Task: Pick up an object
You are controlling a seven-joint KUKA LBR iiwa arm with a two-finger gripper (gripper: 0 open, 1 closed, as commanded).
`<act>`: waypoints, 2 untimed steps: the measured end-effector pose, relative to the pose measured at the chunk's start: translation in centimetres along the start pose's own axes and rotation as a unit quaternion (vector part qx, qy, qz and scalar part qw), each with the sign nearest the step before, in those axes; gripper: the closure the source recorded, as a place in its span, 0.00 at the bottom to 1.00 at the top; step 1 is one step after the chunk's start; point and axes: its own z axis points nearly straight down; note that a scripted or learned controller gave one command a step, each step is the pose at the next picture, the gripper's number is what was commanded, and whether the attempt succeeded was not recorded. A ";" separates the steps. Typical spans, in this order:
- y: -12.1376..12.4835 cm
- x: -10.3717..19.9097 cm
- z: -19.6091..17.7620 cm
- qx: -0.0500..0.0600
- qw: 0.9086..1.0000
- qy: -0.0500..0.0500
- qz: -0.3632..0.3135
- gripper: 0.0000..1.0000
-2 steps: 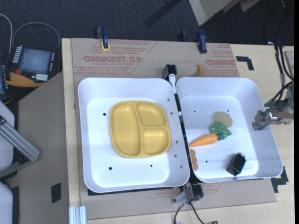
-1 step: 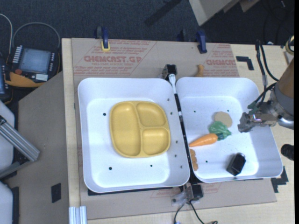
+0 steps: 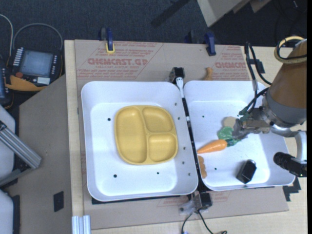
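Claw (image 3: 240, 128) low over the right bin (image 3: 214, 99), at the green leafy end of the toy carrot (image 3: 214, 146). Fingertips sit right at or on the green top; contact likely, but whether the fingers are spread or pinched cannot be told from this angle. Nothing plainly seen between them.

Carrot lies flat on the bin floor, orange body pointing toward the divider between bins, green top toward the arm. A pale round object (image 3: 229, 122) sits just beside the claw, on the far side of the carrot's top. Small black block (image 3: 246, 171) rests near the bin's near edge, apart from the carrot.

Left bin (image 3: 97, 130) holds a yellow divided plate (image 3: 146, 134), three compartments, lying flat near the middle.

Arm (image 3: 288, 89), grey with orange band, enters from the right, over the right bin's edge.
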 end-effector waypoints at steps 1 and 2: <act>1.2 4.5 0.4 -0.001 1.000 0.000 0.000 1.00; 1.4 10.6 1.2 0.001 1.000 0.000 -0.001 1.00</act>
